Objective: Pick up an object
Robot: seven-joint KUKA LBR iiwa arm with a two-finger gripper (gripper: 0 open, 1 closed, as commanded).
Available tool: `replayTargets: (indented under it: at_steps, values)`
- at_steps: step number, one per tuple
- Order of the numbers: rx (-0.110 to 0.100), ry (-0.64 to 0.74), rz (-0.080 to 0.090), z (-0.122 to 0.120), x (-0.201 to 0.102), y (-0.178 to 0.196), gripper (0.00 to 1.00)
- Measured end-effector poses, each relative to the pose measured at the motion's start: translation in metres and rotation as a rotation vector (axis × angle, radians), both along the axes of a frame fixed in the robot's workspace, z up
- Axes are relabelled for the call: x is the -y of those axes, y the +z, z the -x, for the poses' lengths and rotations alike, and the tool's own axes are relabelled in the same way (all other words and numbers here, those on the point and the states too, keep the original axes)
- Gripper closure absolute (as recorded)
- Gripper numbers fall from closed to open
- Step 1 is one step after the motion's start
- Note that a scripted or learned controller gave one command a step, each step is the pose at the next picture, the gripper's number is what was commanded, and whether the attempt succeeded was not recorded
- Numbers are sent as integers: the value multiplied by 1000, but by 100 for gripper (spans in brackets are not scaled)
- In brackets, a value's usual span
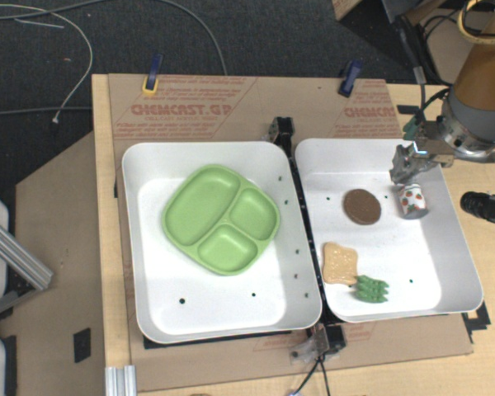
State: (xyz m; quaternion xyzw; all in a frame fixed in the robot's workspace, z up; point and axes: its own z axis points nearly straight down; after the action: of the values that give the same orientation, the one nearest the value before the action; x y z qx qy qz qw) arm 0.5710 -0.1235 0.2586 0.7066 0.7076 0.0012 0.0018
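1. Green toy (370, 289) lies at the right bin's (445, 254) near edge, touching a tan cracker (340, 264).
2. Brown disc (362, 206) sits mid-bin.
3. White cup (411, 201), red-spotted, lies just right of the disc, below the gripper (404, 167).
4. Jaws: cannot tell whether parted or closed.
5. Left bin (140, 246) holds a green divided plate (221, 219).
6. Cardboard behind the bins reads "CHEMCAST".
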Motion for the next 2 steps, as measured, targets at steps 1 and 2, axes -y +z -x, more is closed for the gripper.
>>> replayTargets:
  at_steps: [1, 2]
  values:
    - [-2, 4, -2, -11, -44, 0, 100]
    - [-8, 4, -3, -16, -105, -13, 100]
